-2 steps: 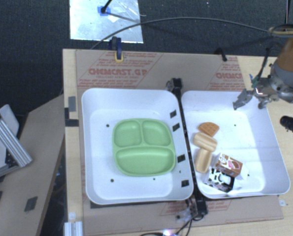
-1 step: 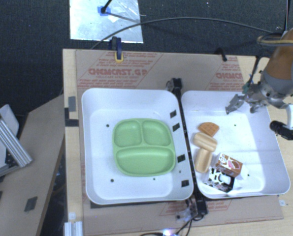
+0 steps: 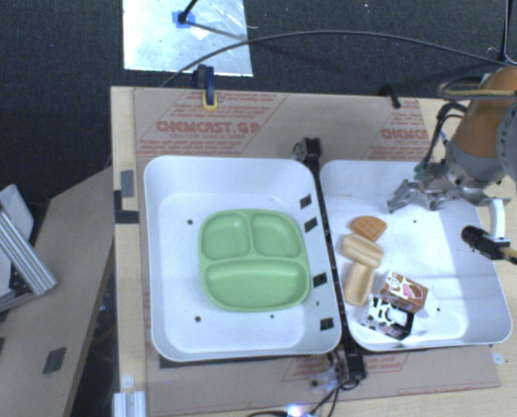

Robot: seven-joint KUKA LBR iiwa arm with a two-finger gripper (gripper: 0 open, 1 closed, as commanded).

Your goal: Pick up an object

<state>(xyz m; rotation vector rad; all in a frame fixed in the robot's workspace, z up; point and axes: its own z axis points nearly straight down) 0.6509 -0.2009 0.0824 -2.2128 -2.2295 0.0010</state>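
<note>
The right bin holds several small objects on its left side. An orange-brown wafer lies above a tan roll, and a tan cylinder lies below the roll. A brown carton and a black-and-white item lie near the front wall. My gripper hangs over the back of the right bin, up and to the right of the wafer. Its grey fingers are spread open with nothing between them.
The left bin holds a green divided plate. A black divider with clips runs between the bins. A black part with a cable sticks out under the arm at the right bin's right side.
</note>
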